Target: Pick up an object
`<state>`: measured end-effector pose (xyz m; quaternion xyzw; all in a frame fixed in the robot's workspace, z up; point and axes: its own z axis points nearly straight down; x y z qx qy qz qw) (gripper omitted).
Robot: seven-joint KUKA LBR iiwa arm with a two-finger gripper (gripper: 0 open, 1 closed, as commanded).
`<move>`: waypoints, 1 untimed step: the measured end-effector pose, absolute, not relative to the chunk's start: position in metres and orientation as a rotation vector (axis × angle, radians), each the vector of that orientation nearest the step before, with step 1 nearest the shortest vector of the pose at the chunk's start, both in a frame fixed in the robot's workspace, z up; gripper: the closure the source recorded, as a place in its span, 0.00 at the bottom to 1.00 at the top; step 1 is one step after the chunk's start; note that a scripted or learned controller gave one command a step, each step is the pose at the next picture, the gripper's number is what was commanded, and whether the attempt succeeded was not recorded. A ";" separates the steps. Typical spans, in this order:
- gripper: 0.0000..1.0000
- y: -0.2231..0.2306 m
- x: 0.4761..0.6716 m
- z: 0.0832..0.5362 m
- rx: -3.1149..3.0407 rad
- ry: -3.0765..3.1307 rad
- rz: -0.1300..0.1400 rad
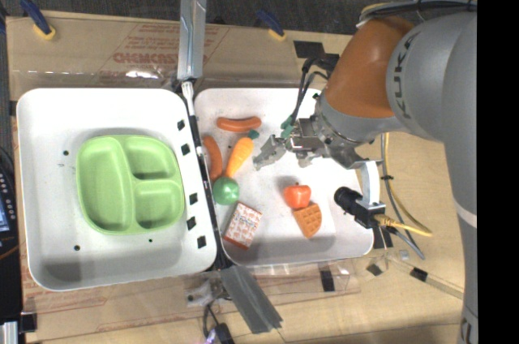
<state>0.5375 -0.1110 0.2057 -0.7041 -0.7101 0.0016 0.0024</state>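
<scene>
Fingers (270,150) beside carrot (238,156), carrot upright in view, leaning right

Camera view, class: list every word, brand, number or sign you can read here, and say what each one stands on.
"KUKA": in pale letters on the grey robot arm, running vertically at about.
Red print on the brown cardboard sheet behind the bins: upside down and blurred, not readable.
Print on the small red-and-white box in the right-hand white bin: too small to read.
</scene>
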 end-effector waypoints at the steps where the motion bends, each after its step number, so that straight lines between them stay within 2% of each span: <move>1: 0.00 -0.109 0.595 0.091 -1.935 -2.473 0.002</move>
